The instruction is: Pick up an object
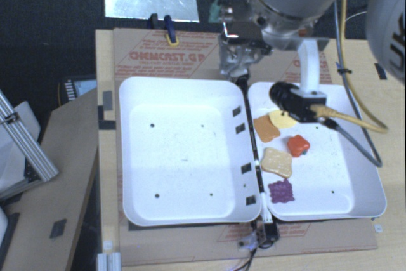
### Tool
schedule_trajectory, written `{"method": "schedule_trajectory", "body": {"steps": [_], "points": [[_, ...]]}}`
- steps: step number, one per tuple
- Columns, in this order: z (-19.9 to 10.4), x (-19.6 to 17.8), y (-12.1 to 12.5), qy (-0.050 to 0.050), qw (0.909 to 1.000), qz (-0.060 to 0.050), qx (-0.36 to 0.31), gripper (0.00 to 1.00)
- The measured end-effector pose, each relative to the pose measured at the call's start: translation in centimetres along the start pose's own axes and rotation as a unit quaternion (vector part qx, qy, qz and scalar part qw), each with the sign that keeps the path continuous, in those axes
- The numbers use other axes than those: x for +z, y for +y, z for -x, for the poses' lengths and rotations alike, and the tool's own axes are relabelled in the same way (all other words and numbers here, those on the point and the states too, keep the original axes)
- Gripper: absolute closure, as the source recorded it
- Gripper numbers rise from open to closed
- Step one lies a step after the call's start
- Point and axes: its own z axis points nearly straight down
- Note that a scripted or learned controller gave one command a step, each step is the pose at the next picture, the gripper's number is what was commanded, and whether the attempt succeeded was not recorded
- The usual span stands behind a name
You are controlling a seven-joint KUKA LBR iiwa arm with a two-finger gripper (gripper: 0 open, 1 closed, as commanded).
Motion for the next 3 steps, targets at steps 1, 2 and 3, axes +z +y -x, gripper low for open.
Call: {"method": "schedule_trajectory", "body": {"steps": [1,2,3], "points": [[-4.3,13.1,-3.6,-0.002,1.0000,-0.007,0.000,1.00],[-0.5,2.2,-3.3,0.002,1.0000,0.006,0.005,1.00],[-5.6,-4.5,4.4,0.002,1.0000,0.005,0.001,1.00]]}}
